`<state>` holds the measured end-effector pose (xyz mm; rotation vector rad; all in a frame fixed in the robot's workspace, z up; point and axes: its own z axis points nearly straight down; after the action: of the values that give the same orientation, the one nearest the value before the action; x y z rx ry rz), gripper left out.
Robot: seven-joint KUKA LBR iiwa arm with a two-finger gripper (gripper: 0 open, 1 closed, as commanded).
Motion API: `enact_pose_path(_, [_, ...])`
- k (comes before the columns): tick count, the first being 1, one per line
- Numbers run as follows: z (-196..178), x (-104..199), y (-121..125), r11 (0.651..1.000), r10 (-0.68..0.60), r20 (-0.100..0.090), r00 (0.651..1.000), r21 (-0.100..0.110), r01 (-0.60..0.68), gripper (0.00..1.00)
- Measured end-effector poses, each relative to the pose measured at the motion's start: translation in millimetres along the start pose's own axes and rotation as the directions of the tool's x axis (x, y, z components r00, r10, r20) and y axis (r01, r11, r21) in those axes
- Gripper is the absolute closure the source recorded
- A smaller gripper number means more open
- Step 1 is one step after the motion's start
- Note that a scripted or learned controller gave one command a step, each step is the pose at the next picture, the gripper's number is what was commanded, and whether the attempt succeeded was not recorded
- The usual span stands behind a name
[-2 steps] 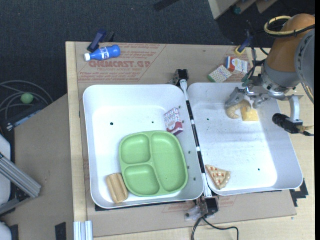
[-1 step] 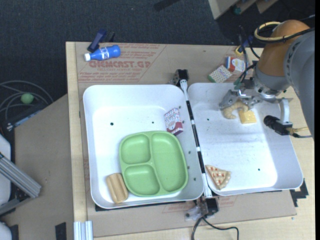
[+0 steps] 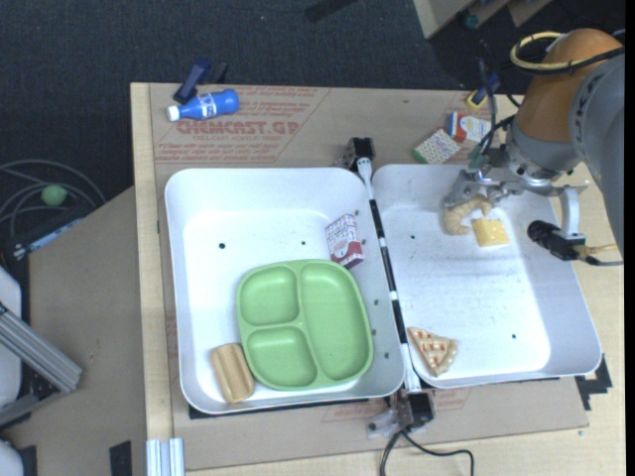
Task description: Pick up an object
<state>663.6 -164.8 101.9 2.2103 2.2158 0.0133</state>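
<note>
Arm: grey with an orange band, reaching in from the right over the far part of the right bin (image 3: pixel 556 360).
End effector (image 3: pixel 476 188): low over the far area of the right bin, metal parts pointing down toward the bin floor; whether it is wide or narrow I cannot tell, since its tips blur into the items below.
Beige food piece (image 3: pixel 457 217): directly beneath the end effector, seemingly touching it or very close; a grasp cannot be confirmed.
Yellow cube-like piece (image 3: pixel 490 232): just beside the beige piece, slightly nearer the camera and to the right of the end effector, lying on the bin floor.
Waffle-like wedge (image 3: pixel 433 350): well apart from the end effector, at the near left corner of the same bin.
Left bin (image 3: pixel 198 216): across the divider, left of the end effector.
Green divided plate (image 3: pixel 302 322): in the left bin, well apart from the end effector.
Red-and-white packet (image 3: pixel 343 241): by the left bin's right wall, left of the end effector.
Tan bread-like piece (image 3: pixel 231 372): beside the plate's near left edge, farthest from the end effector.
Blue bottle (image 3: pixel 204 105): on the bench (image 3: pixel 149 266) behind the left bin.
</note>
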Motion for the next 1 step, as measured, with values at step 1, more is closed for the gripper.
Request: enact_pose_path(1, [-45.7,34.6,-69.1,1.0,0.002,-0.003,1.0,0.015,-0.002,1.0])
